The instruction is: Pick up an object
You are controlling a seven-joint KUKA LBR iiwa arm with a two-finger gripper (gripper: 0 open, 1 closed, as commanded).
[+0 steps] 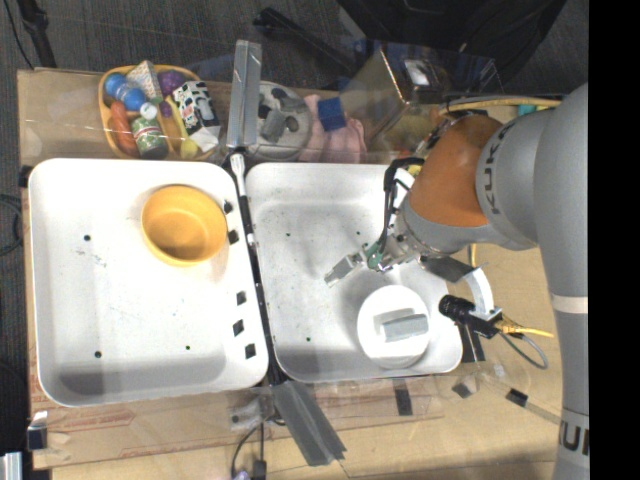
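In the right bin a white round dish lies near the front right corner, with a grey block resting on it. My gripper hangs over the middle of that bin, just above and left of the dish, pointing left. A small green bit shows at the gripper's base; I cannot tell what it is. The left bin holds a yellow bowl at its back right, upright.
Behind the bins stands a yellow basket with several small toys, and next to it a grey object, a blue block and pink cloth. The arm covers the right bin's right side.
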